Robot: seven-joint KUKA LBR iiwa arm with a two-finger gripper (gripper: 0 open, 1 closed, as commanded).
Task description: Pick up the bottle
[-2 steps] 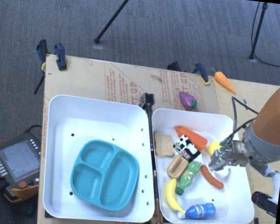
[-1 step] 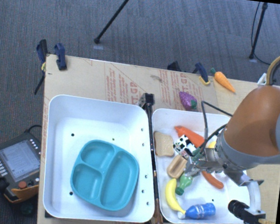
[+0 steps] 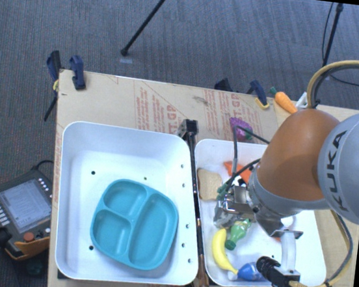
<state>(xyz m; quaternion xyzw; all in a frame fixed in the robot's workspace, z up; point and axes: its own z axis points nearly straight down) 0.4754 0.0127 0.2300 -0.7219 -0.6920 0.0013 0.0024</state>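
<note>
Fingers (image 3: 237, 224): state cannot tell | over green bottle (image 3: 237, 233) | right bin (image 3: 319, 240)

The big grey robot arm (image 3: 350, 170) at three o'clock has black letters on its side that spell "KUKA". The flat brown cardboard sheet (image 3: 165, 105) under the bins has red printed letters near twelve o'clock, but they are too faint and tilted to read.
</note>
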